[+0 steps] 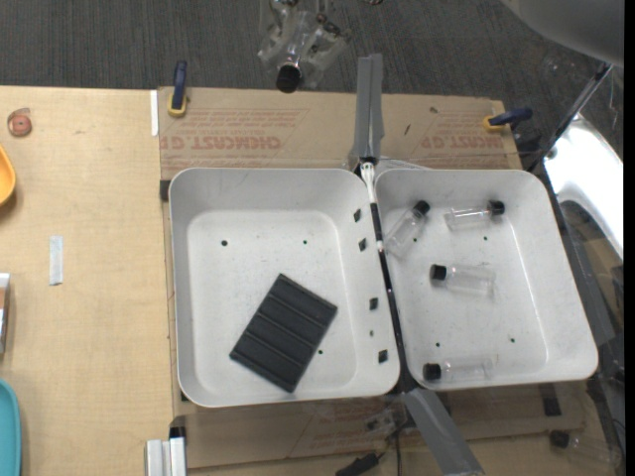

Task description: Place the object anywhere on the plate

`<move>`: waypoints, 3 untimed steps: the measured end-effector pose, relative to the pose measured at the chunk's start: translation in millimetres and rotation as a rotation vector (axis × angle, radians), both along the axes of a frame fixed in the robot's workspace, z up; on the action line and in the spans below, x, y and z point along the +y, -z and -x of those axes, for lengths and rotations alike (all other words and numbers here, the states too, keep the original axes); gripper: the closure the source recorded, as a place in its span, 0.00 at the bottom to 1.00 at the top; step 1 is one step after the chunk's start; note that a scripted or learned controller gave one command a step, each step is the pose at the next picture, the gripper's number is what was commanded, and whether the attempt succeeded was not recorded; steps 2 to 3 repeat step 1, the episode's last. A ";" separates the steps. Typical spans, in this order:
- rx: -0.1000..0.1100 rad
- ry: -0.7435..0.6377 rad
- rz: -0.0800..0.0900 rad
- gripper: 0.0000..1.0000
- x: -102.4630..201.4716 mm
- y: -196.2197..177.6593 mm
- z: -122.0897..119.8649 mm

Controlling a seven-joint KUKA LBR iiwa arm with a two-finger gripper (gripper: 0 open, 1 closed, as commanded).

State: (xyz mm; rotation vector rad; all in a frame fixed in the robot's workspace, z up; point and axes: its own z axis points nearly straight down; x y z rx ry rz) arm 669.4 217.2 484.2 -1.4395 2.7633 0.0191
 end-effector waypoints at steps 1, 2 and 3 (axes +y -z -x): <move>-0.001 0.005 -0.004 1.00 -0.9 -7.4 -2.0; -0.001 0.005 -0.004 1.00 -0.9 -7.4 -2.0; -0.001 0.005 -0.004 1.00 -0.9 -7.4 -2.0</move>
